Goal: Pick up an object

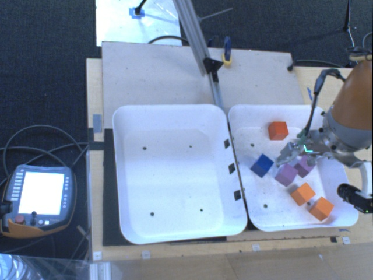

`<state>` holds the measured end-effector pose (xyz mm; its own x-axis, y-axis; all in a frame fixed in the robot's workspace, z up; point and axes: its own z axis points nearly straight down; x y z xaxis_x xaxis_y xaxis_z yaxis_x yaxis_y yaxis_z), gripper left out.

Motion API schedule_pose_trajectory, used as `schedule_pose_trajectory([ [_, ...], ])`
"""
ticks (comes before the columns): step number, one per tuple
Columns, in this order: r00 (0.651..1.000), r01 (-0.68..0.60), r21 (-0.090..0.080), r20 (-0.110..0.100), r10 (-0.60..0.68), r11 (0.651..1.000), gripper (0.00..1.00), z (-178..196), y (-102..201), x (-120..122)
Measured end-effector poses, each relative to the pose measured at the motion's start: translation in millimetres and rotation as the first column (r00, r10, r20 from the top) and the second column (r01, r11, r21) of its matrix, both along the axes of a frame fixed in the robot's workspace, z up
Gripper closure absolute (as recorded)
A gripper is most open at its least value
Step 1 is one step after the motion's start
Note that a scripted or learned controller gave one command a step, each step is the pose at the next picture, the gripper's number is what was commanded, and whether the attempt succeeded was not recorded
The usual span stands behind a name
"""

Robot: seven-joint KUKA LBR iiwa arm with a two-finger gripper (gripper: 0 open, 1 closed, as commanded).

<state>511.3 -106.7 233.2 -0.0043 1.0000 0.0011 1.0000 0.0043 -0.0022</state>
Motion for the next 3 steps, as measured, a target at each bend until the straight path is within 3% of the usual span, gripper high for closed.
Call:
schedule_pose_trajectory([
  [1,1.000,0.002,-0.001,0.004,-0.002,1.000,0.00,1.6,-0.2,0.7],
  [3,1.000,0.003,0.001,-0.002,-0.003,1.000,0.00,-96.5,-10.5,-8.6],
])
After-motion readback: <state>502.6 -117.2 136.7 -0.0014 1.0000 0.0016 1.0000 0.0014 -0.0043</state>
